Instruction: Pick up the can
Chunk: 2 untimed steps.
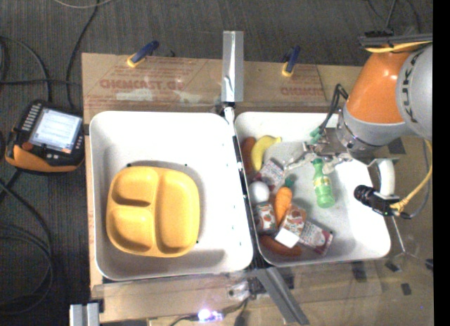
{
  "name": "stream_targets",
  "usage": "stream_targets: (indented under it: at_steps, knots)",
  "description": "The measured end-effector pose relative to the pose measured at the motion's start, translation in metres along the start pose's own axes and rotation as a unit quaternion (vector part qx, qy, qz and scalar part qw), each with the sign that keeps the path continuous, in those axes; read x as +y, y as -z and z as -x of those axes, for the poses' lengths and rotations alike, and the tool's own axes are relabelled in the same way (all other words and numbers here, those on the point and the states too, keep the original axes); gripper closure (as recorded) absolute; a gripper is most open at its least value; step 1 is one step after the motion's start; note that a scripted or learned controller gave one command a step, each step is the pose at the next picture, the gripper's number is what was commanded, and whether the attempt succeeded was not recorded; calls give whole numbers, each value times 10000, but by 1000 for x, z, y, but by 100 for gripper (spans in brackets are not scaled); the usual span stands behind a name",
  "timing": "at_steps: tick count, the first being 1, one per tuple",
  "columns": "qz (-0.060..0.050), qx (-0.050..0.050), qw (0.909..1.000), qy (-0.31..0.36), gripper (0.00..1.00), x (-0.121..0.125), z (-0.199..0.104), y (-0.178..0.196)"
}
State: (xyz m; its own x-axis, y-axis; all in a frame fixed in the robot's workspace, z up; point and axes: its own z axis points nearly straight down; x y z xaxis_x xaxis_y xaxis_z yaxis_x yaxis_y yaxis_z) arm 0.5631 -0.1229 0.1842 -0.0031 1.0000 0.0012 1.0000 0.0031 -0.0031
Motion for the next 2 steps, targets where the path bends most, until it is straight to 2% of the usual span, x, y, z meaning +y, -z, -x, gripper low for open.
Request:
stream_targets:
  at_steps: [1,2]
  knots:
    - [71,1,9950,-1001,0,36,41,-94]
    - [-52,14,9855,-1696,0,106,76,-95]
